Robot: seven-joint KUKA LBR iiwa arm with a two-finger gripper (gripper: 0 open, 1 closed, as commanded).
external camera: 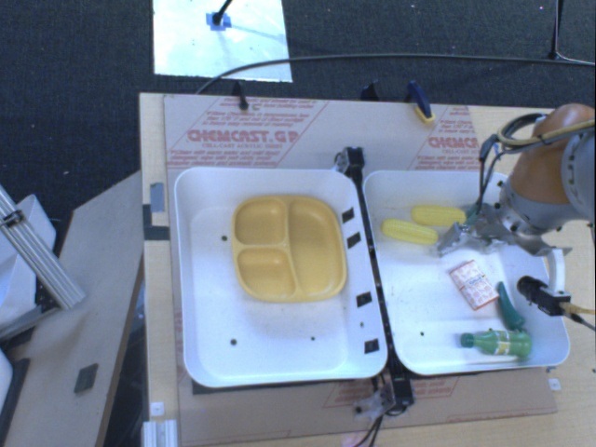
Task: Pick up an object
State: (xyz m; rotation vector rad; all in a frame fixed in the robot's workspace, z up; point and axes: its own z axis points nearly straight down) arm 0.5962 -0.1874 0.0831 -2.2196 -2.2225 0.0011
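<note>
Two white bins side by side on the bench: in the left bin [200,277], a yellow divided plate [287,248] lying flat near the centre. In the right bin [410,343], two yellow corn-like pieces [424,224] toward 11 o'clock, a small red-and-white packet [473,284] near the centre, a green bottle [496,343] on its side at 5 o'clock, and a dark green tool [508,307] just above it at 4 o'clock. Reaching in from 3 o'clock, the gripper [456,238] low just beside the corn pieces and above the packet; impossible to tell how it is set, and nothing visibly held.
</note>
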